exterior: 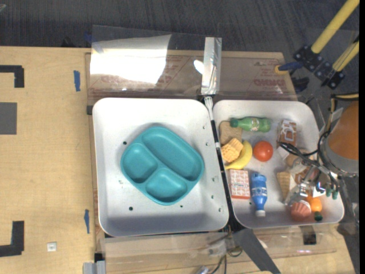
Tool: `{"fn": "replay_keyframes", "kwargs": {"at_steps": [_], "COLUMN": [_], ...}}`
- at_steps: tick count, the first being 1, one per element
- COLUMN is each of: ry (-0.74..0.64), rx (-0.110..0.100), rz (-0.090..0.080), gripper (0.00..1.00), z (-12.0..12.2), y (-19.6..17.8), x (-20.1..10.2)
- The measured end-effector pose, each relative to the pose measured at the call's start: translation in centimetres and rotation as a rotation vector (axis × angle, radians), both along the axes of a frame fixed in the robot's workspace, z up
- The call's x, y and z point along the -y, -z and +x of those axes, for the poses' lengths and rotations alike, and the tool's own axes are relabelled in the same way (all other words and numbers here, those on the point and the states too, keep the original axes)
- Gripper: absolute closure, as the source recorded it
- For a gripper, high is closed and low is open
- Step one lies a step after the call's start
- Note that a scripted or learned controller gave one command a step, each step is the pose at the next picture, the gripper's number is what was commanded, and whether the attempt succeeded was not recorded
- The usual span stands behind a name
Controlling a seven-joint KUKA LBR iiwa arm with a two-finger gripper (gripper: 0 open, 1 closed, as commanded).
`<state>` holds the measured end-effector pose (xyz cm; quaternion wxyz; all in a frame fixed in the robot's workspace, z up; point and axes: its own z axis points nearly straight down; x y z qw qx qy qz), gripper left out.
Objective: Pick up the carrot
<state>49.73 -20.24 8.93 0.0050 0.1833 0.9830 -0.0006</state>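
The carrot [315, 204] is a small orange piece with a green tip. It lies in the front right corner of the right bin [272, 222]. My gripper [308, 188] reaches in from the right and hangs just above and to the left of the carrot, its metal parts and cables overlapping the carrot's upper end. Whether it touches the carrot is unclear. The arm's orange band [348, 136] is at the right edge.
A reddish round toy [300, 211] lies against the carrot's left side and a cone [283, 183] beside the gripper. Further left are a tomato [263, 151], banana [246, 156], green bottle [251, 124], blue bottle [259, 193] and red-and-white box [239, 184]. The left bin holds a teal divided plate [162, 164].
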Motion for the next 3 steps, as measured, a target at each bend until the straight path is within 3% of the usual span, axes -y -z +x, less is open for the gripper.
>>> {"fn": "replay_keyframes", "kwargs": {"at_steps": [2, 3], "ry": [0.022, 0.122], "rx": [0.005, 0.006], "rz": [-0.003, -0.003], "gripper": [0.0, 0.0], "z": [-1.3, 1.3], "y": [-0.1, -0.1], "x": [-3.2, -6.6]}}
